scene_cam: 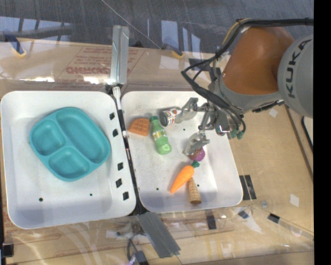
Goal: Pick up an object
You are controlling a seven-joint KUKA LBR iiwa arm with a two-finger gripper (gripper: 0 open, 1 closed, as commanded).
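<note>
On the tabletop [276,164] we see 2 shallow white bins side by side. The left bin [22,203] carries a teal plate [69,143] with 3 compartments.

In the right bin [220,186] lie several toy foods. Furthest left is an orange waffle piece [138,127], and just beside it a green bottle [160,136] lying on its side with a yellow cap. Behind that is a small can [169,116], tipped over. Lower down lies an orange carrot [182,179] with a green top, and just beside it, nearly touching, a tan ice-cream cone [194,192]. A small purple thing [198,155], perhaps a grape, sits right under the gripper [195,146].

The gripper hangs low over the right bin, its metal fingertips close together just above the purple thing; we see nothing held between them. The grey arm with its orange band [254,59] reaches in from the right.
</note>
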